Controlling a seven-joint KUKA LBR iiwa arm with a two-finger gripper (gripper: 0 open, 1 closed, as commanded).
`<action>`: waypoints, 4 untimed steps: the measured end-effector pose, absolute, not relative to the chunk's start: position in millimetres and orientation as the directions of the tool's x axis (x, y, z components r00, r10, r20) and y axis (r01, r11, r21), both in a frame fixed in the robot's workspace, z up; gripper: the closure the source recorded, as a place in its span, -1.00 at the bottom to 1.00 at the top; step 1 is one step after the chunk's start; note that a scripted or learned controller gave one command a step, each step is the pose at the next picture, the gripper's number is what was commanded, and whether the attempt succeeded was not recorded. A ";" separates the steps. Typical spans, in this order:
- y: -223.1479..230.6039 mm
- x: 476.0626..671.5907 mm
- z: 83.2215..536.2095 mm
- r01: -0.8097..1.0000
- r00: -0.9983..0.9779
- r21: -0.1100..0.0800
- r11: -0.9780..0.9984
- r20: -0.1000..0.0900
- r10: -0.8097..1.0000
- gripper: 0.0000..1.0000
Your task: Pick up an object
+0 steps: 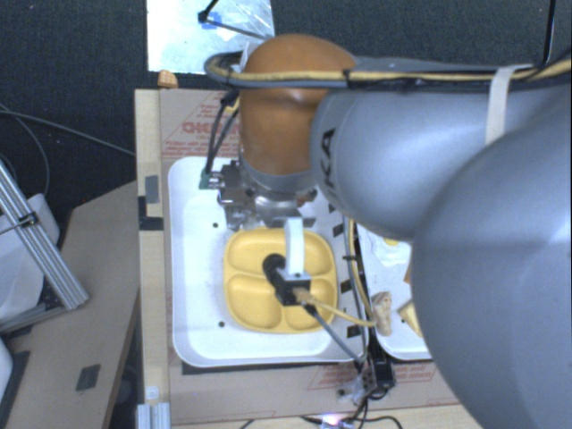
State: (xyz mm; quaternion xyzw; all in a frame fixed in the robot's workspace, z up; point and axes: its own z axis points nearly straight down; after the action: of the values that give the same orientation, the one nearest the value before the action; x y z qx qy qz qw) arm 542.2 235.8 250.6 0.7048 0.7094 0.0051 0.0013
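Since the yellow divided plate [246,284] lay flat in the middle of the left bin [192,329], a bit toward its right edge, I figured the grab could easily flop. A top-down pinch would find only thin rims and ridges and slide off. The gripper [268,206] sat over the plate's far edge; couldn't tell if it was open or closed. The plate looked nearly square, marginally longer from far edge to near edge, not really pointing anywhere.

Two white bins sat side by side on printed cardboard [183,128]: the left bin [192,266] lay in plain sight, the right bin [399,347] mostly hidden. A silvery sheet [192,25] lay beyond the cardboard. An aluminium frame [36,248] stood left of the tan bench [89,284].
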 end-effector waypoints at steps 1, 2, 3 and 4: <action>234.0 531.0 233.6 1.000 -0.001 0.000 0.001 0.001 1.000 1.00; 233.9 531.3 233.7 1.000 -0.001 0.001 0.001 0.001 1.000 -1.00; 233.9 508.3 208.6 1.000 0.001 -0.001 -0.001 0.001 1.000 -1.00; 234.1 564.4 199.3 1.000 0.001 0.004 -0.001 0.001 1.000 -1.00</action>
State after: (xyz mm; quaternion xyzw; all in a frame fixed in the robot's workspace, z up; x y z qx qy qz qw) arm 564.4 234.1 199.3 0.7075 0.7067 0.0017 0.0010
